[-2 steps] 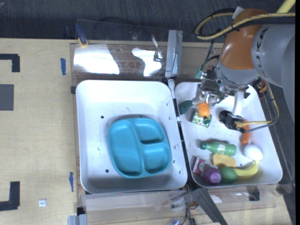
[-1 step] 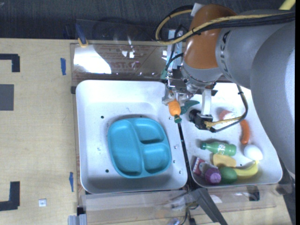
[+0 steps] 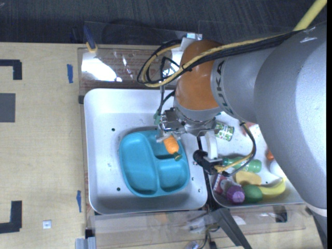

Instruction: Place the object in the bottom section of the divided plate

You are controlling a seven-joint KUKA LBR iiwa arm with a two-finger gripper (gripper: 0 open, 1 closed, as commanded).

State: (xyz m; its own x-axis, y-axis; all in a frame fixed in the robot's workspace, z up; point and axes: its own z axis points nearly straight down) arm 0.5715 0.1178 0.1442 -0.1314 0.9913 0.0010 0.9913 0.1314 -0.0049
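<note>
The gripper [image 3: 167,130] hung over the right rim of the blue divided plate [image 3: 137,165], which lay in the left bin [image 3: 98,139] toward that bin's right edge. Just under the gripper sat a small orange object [image 3: 171,146], carrot-like, with a bit of green at its lower end; it looked rounded and short, its long axis running roughly from the gripper down toward the bin's near edge. From this angle it was hard to say whether the orange object was pinched by the gripper or merely lay below it against the plate's rim, so the grip could not be told. The plate had one long section on the left and two smaller ones on the right, split by a raised ridge. The orange object stood over the ridge area at the upper right of the plate, and the lower right section lay just beyond it toward the bin's near edge, so the coming move would probably call for a short shift that way before letting go. The right bin [image 3: 275,198] held a banana [image 3: 270,189], a purple piece [image 3: 237,195] and some green pieces, well apart from the plate.
</note>
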